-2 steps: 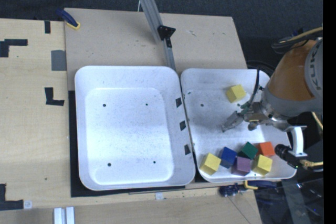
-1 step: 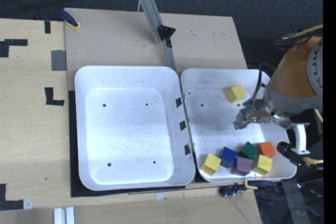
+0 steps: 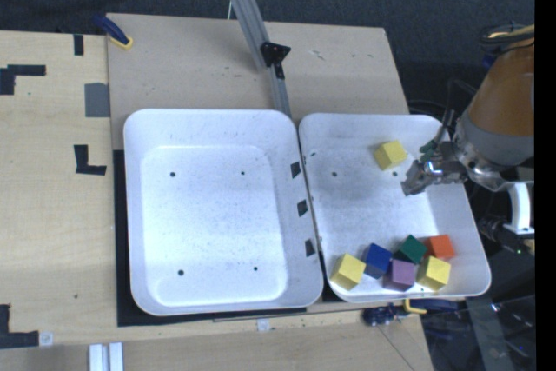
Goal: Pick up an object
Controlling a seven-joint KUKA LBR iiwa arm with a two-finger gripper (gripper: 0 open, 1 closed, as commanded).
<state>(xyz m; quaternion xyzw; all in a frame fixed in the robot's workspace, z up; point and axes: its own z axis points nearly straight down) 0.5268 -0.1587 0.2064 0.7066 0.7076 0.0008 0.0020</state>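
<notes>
Gripper (image 3: 417, 184) over the right bin (image 3: 347, 213), just right of and below a lone yellow cube (image 3: 390, 154).

Whether its fingers are apart or together cannot be told. The yellow cube lies in the right bin's upper part, turned slightly askew to the rim, with bare floor to its left and below it. Along the bin's near rim cluster a second yellow cube (image 3: 348, 270), blue cube (image 3: 378, 260), purple cube (image 3: 402, 274), green cube (image 3: 412, 249), orange cube (image 3: 441, 247) and third yellow cube (image 3: 436, 273).

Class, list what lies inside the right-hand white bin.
The right-hand shallow white bin holds seven small blocks: three yellow, one blue, one green, one purple, one orange. The grey gripper covers part of its floor.
</notes>
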